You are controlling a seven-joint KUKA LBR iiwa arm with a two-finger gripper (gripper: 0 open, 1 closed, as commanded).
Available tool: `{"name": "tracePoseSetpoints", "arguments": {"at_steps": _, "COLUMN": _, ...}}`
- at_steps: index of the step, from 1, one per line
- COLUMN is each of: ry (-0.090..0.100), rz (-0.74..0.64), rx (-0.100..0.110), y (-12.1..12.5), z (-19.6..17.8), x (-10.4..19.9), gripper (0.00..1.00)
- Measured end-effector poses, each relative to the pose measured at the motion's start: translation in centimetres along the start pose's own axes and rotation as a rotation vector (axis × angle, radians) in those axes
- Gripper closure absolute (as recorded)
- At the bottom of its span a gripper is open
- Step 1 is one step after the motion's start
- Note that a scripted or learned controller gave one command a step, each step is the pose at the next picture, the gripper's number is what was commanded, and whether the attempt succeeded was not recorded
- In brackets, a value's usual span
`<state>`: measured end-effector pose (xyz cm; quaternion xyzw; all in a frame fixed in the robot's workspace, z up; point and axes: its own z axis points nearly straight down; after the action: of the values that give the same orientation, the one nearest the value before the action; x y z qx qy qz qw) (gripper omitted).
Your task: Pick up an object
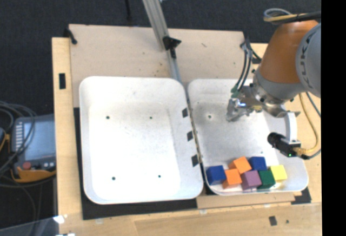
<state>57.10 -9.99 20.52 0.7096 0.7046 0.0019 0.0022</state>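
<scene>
The grey arm with its orange band reaches in from three o'clock, and the small metal pincer [236, 110] is seen over the upper part of the right-hand shallow white plastic bin [216, 137]. Nothing is seen between its tips, and whether it stands wide or narrow cannot be told from this slant.

The candidates for picking are gathered at five o'clock in that bin, well apart from the pincer: a blue cube [215, 174], two orange cubes [241, 164] [233, 176], a second blue cube [258, 163], a purple cube [251, 178], a green cube [266, 177] and a yellow cube [279, 172], packed touching against the bin's near wall. The left-hand white bin [135, 137] lies at nine o'clock.

A good approach would probably be made on an edge piece, such as the blue cube at the cluster's left end, since free sides are offered there. The descent should be kept vertical and centred, as neighbours and the wall could block the tips or be nudged.
</scene>
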Motion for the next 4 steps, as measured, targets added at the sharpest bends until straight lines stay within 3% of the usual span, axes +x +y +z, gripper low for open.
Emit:
{"name": "tracePoseSetpoints", "arguments": {"at_steps": 1, "ry": -0.001, "rz": -0.008, "rx": -0.003, "y": 0.1, "z": -6.3, "x": -0.7, "gripper": 1.00}}
{"name": "tracePoseSetpoints", "arguments": {"at_steps": 2, "ry": -0.001, "rz": -0.010, "rx": 0.003, "y": 0.1, "z": -6.2, "x": -0.8, "gripper": 1.00}}
{"name": "tracePoseSetpoints", "arguments": {"at_steps": 4, "ry": 0.000, "rz": -0.013, "rx": 0.007, "y": 1.2, "z": -3.3, "x": 8.6, "gripper": 1.00}}
